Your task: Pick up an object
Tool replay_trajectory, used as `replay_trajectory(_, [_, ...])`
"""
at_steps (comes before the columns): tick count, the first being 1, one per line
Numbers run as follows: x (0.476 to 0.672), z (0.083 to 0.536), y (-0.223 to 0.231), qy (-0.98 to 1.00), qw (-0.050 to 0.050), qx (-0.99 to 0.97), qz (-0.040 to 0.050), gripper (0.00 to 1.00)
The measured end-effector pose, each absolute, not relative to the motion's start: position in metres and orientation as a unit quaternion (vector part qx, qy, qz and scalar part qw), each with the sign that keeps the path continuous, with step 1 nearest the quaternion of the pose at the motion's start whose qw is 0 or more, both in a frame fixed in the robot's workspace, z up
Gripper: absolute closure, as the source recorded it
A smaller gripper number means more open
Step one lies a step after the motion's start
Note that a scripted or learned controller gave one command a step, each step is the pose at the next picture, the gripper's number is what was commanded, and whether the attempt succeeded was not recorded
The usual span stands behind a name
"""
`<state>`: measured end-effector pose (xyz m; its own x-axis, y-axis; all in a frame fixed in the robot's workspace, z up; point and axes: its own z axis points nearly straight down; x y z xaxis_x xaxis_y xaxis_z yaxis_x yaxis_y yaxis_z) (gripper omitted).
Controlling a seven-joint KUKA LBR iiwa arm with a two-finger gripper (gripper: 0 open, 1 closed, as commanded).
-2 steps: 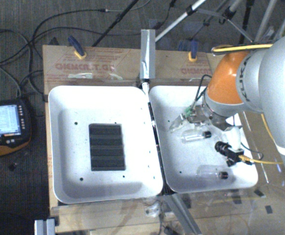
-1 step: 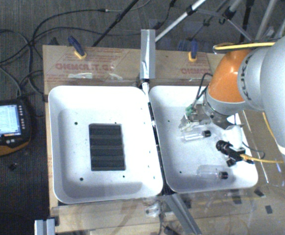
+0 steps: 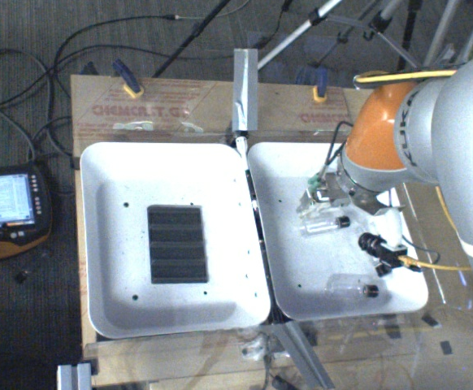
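My gripper [image 3: 319,195] hangs low over the upper middle of the right bin [image 3: 281,218], below the orange band of the arm. Directly under and just in front of it lies a clear tube with a black cap [image 3: 326,224], lying on its side. A small green piece [image 3: 311,185] shows at the gripper's left side. A second clear bottle with a black cap [image 3: 352,286] lies near the right bin's front edge. In the left bin [image 3: 106,177], a black ribbed rectangular block [image 3: 177,244] lies flat at the middle.
A grey metal post [image 3: 245,88] stands at the back between the two bins. Two blue clamps [image 3: 128,76] hold the cardboard base at the back. A handheld control pendant [image 3: 9,210] lies off the bench at the left.
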<state>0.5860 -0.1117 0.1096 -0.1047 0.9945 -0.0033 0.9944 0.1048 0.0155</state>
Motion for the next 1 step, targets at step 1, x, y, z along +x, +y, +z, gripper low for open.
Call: replay_trajectory(1, [0.5791,0.2330,-0.2070,0.773,0.001,0.634,-0.0014,0.00])
